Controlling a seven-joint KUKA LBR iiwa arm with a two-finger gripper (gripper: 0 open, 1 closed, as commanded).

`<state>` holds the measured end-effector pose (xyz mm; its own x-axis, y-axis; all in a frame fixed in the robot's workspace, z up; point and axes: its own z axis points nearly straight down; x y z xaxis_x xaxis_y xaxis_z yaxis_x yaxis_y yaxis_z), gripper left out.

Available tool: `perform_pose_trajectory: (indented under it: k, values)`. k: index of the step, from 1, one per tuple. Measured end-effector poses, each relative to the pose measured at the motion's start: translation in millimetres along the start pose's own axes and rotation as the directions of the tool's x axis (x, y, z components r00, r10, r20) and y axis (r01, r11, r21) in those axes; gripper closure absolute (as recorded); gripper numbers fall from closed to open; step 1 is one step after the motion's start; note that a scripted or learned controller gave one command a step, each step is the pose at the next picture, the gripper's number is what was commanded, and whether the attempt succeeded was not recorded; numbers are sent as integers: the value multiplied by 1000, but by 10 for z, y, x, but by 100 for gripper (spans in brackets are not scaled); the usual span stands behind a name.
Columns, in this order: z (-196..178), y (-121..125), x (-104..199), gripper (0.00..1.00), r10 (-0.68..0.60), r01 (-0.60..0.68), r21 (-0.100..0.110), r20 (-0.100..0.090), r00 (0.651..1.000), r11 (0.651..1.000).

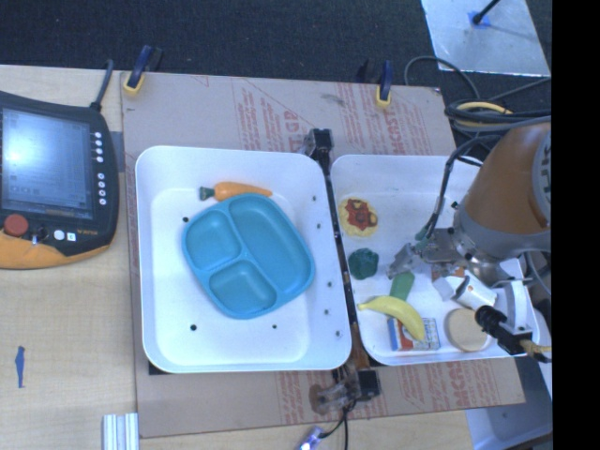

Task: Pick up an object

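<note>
Left bin: blue divided plate, carrot | right bin: banana, long axis slanting down-right, seen just below-left of hand | hand's spread cannot be told, nothing seen pinched.

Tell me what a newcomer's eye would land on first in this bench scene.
The bright blue divided plate sits tilted in the middle of the left bin, an orange carrot just above it. In the right bin, the grey arm with its orange band reaches in over small toys: a yellow banana, a little pizza and a dark green piece.
</note>
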<state>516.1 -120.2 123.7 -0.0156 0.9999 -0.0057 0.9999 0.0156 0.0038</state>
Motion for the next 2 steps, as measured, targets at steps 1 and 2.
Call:
perform_pose_trajectory:
  k: [1, 2]
  values:
    - [326, 20, 214, 0, 9, -9, 10, -6, 1000, 1000]
    - [242, 844, 246, 0, 13, -13, 5, -6, 1000, 1000]
